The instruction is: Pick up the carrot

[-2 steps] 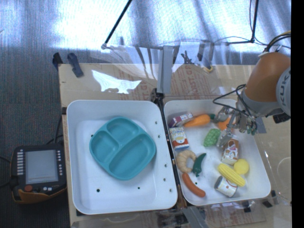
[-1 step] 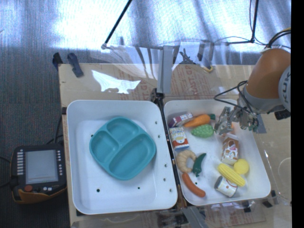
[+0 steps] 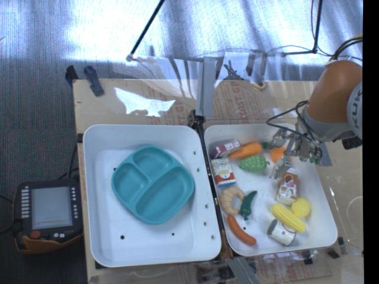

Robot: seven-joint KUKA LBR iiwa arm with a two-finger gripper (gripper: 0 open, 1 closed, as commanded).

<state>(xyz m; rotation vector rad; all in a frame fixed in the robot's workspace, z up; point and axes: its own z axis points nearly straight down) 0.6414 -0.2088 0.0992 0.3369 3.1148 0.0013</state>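
Crowding is the main hazard in this scene. Going from the left, the left bin (image 3: 95, 158) holds just a teal plate (image 3: 153, 183), well apart from everything that matters. The right bin (image 3: 328, 218) is packed. Near its left wall a small can (image 3: 224, 148) lies at the carrot's tip, and a carton (image 3: 223, 171) sits just below it. The carrot (image 3: 246, 151) lies on the bin floor near the back wall, slanting up to the right, with a green lumpy fruit (image 3: 253, 163) just beside its lower edge. Right of that is an orange piece (image 3: 277, 154), then the jaws (image 3: 288, 152), which hang low over the bin's back right part; they look spread, with nothing visibly between the fingers. So the carrot lies to the left of the jaws, near but apart, with the orange piece between them. From here a descent would likely land on the orange piece or the box (image 3: 287, 188) below it, not the carrot. A sideways move at this height could shove the orange piece into the carrot and roll it against the can. Even centred, the fingers may catch the green fruit, and closing along the carrot's length instead of across it would likely let it slip out.
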